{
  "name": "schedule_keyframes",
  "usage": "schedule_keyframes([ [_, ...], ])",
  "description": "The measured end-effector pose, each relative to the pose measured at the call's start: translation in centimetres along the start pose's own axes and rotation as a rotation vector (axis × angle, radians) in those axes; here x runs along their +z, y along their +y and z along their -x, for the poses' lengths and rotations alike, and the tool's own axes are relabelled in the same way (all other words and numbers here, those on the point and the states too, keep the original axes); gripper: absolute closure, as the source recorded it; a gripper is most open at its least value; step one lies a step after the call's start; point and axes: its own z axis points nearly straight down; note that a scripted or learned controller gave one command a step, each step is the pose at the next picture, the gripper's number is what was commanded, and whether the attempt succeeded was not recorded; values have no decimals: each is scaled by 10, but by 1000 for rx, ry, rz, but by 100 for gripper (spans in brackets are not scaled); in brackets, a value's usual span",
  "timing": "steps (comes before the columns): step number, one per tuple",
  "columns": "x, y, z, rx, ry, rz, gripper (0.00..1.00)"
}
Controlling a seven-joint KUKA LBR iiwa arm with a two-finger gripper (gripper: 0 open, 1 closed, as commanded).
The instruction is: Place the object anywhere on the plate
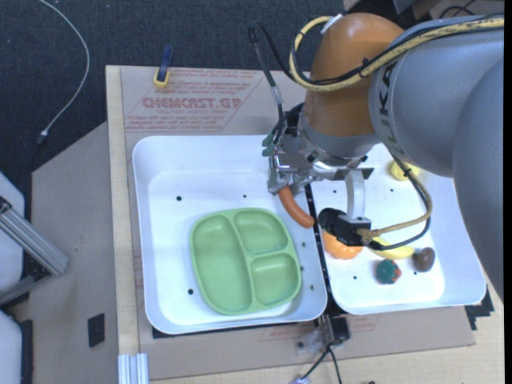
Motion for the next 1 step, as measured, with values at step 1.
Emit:
schedule_keyframes([
  [1, 13, -4, -51, 0, 0, -1, 100],
])
